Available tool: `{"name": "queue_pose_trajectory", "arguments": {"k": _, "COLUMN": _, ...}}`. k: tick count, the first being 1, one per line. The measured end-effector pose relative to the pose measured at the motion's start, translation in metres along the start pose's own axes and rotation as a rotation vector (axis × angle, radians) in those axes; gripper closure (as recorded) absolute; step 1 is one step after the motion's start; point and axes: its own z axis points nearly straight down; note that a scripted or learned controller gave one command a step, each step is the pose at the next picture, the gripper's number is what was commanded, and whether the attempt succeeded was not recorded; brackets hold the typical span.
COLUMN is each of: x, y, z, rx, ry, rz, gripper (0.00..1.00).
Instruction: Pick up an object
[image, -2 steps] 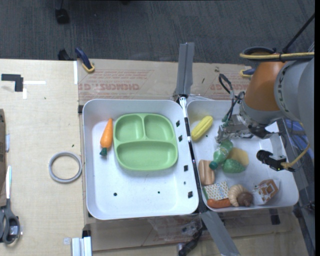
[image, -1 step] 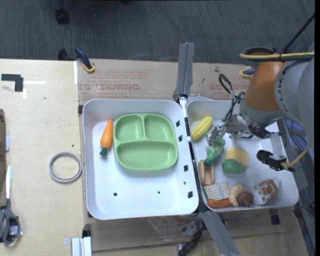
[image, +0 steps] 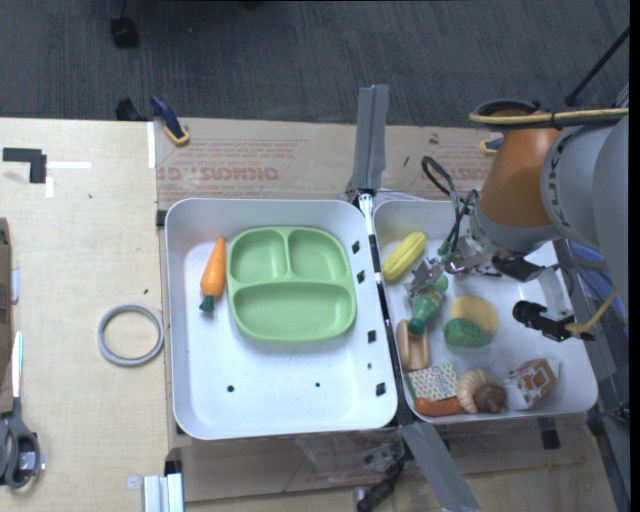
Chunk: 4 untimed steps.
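Note:
My gripper (image: 436, 272) hangs low in the right bin (image: 570, 400), near its left side. It is just above the top of a green bottle (image: 426, 308) and just right of a yellow corn-like toy (image: 402, 255). Nothing can be seen held in it. To the right of the bottle lie a green leafy toy (image: 464, 333) and a yellow lemon (image: 480, 311). A hot-dog bun (image: 413, 345), a waffle piece (image: 433, 380), a red sausage (image: 437, 406), a brown shell-shaped toy (image: 481, 392) and a small packet (image: 532, 381) lie along the bin's front.
The left bin (image: 280, 400) holds a green divided plate (image: 292, 282) and an orange carrot (image: 212, 270) beside it. A grey tape ring (image: 130, 333) and scissors (image: 18, 440) lie on the bench at the left. The arm's orange band (image: 515, 180) looms over the right bin's back.

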Motion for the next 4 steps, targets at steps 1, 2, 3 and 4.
{"name": "queue_pose_trajectory", "arguments": {"k": 1, "x": -0.001, "y": 0.0, "z": -0.009, "rx": -0.001, "ry": -0.001, "rz": 0.002, "gripper": 1.0}}
{"name": "queue_pose_trajectory", "arguments": {"k": 2, "x": -0.001, "y": 0.0, "z": -0.009, "rx": -0.001, "ry": -0.001, "rz": 0.003, "gripper": 0.0}}
{"name": "queue_pose_trajectory", "arguments": {"k": 3, "x": 0.012, "y": -0.067, "z": -0.001, "rx": -0.002, "ry": -0.001, "rz": -0.069, "gripper": 0.0}}
{"name": "queue_pose_trajectory", "arguments": {"k": 4, "x": 0.033, "y": -0.081, "z": -0.099, "rx": -0.001, "ry": -0.001, "rz": 0.028, "gripper": 0.0}}
